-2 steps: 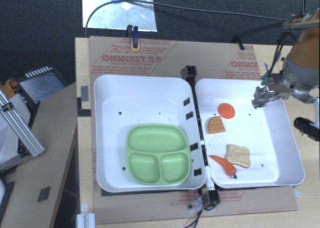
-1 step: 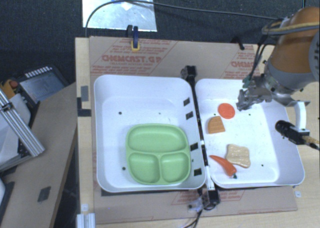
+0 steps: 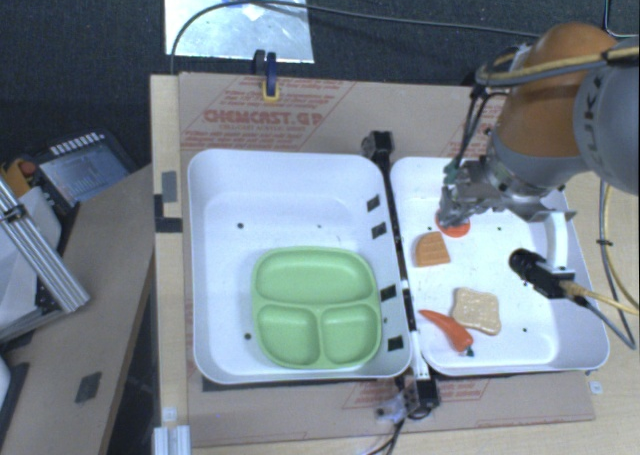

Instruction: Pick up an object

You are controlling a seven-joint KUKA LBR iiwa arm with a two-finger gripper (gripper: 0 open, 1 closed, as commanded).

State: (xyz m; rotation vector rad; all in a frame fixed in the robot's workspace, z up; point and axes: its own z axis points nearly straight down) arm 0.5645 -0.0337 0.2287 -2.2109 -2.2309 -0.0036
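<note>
My gripper (image 3: 455, 215) reaches down into the right bin (image 3: 580, 348), low over a small red-orange round object (image 3: 457, 229) that peeks out just beneath it. An orange wedge-shaped piece (image 3: 432, 250) lies just to the lower left of the gripper. Nearer the front lie a slice of toast (image 3: 476, 311) and a red chili pepper (image 3: 447, 329). The gripper body hides how the red object sits against it.
The left bin (image 3: 290, 178) holds a green divided plate (image 3: 315, 306) toward its front. A black divider (image 3: 392, 243) runs between the two bins. Cardboard lies under both bins, and equipment sits on a side table at the far left.
</note>
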